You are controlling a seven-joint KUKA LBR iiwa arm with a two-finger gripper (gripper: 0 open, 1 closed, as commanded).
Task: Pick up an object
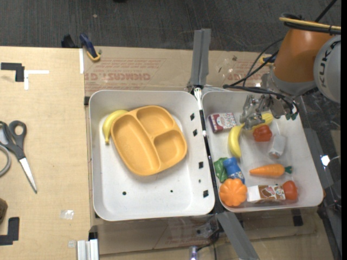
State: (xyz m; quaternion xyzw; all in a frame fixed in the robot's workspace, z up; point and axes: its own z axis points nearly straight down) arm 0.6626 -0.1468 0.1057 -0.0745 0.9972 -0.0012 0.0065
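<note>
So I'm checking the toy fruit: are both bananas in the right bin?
No. One banana lies in the right bin; the other banana lies beside the yellow plate in the left bin.

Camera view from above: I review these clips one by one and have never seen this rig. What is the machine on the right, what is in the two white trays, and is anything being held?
One fixed camera looks down at a slant on a bench. The grey machine with the orange band is a robot arm reaching in from the right; its two-finger gripper hangs low over the right bin.

The right bin holds toy food: a banana, a red piece near the gripper, a carrot, a small pumpkin, a dark carton, a blue-and-green item and a flat packet.

The left bin holds an orange divided plate with a second banana at its edge. Scissors lie on the bench.

I cannot see anything clearly between the fingers.
</note>
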